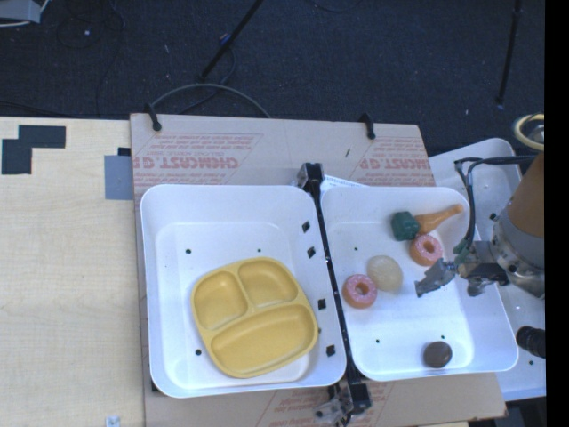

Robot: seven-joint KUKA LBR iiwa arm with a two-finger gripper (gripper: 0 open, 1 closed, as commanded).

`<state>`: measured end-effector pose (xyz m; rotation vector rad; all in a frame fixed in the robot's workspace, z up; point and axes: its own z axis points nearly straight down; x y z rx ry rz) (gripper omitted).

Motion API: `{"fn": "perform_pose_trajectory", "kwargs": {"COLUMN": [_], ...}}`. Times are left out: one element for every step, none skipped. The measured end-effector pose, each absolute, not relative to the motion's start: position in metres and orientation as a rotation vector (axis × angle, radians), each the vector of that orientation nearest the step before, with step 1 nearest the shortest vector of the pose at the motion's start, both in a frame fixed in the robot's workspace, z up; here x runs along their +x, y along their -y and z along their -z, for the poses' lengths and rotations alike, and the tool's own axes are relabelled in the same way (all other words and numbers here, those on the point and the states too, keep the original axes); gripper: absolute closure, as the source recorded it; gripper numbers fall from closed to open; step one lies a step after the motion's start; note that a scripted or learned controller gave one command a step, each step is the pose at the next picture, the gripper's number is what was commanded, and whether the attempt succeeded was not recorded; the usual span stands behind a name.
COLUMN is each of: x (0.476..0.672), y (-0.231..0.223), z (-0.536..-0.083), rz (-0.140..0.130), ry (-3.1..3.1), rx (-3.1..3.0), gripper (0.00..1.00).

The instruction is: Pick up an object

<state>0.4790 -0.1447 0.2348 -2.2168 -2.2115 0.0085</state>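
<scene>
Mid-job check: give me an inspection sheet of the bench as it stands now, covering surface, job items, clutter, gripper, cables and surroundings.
Surface: two shallow white bins side by side, left bin and right bin, on a cardboard sheet.
Job's things: in the right bin, two pink donuts, a pale round lump, a brown ball, and a green-headed toy with an orange handle.
Clutter: yellow divided tray in the left bin.
Gripper: gripper low over the right bin's right side, near the upper donut; nothing seen between its fingers; open or shut cannot be told.
Cables: dark cables on the floor behind; a black cable loop by the arm.
Surroundings: dark carpet; wooden bench top at left.
</scene>
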Motion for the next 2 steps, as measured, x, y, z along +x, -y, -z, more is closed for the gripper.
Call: {"fn": "perform_pose_trajectory", "kwargs": {"x": [0.481, 0.481], "y": [0.145, 0.146], "z": [-0.238, -0.174], "rz": [-0.003, -0.007], "ry": [2.218, 2.214], "rx": [-2.219, -2.216], "gripper": [0.00, 0.00]}}
